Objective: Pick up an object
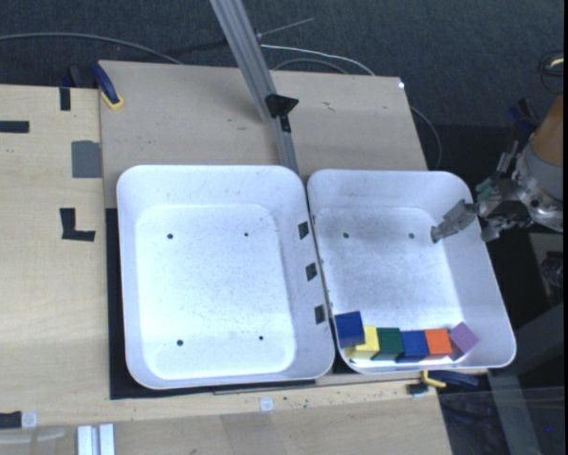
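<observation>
The jaws of the gripper (pixel 451 222) are seen at the right rim of the right bin (pixel 397 192), near its far corner; whether they are wide or narrow cannot be told, because only a small grey tip is shown at a slant, and nothing is seen between them.

The worktop (pixel 37 254) carries the two bins side by side. In the left bin (pixel 208 183) no object is seen. In the right bin the objects are gathered in a row along the near wall: a blue block (pixel 348 327), a yellow block (pixel 366 345) touching it, then a green block (pixel 389 340), a second blue block (pixel 414 343), an orange block (pixel 438 341) and a purple block (pixel 464 336) at the right end.

The coming move is judged to turn on this relation: the row lies well apart from the jaws, toward the near side of the bin, and its long axis runs left to right along the wall. The purple block is the nearest one to the jaws.

The blocks are packed close against each other and against the wall, so little room for a finger is judged to be left. Most of the arm is cut off at the right edge, and the lower sides of the blocks are hidden by the bin rim.
</observation>
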`<action>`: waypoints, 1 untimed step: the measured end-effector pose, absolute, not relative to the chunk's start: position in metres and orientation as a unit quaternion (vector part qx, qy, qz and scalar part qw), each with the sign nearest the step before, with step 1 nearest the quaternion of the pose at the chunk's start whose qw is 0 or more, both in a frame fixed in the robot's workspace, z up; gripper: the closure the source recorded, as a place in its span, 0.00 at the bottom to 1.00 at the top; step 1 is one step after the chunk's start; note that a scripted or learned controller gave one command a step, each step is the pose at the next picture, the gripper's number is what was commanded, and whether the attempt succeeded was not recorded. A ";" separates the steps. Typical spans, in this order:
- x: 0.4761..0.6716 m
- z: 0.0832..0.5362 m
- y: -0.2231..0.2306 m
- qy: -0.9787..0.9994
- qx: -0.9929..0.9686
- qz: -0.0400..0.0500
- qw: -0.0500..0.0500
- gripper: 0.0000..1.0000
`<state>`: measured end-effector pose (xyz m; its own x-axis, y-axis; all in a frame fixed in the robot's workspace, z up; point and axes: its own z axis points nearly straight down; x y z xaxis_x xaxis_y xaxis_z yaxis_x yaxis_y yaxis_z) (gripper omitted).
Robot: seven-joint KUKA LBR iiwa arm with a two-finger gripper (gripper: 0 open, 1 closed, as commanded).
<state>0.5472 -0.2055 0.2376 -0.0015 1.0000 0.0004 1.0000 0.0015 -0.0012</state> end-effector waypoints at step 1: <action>0.528 0.293 -0.126 -0.710 -0.704 -0.002 -0.001 0.00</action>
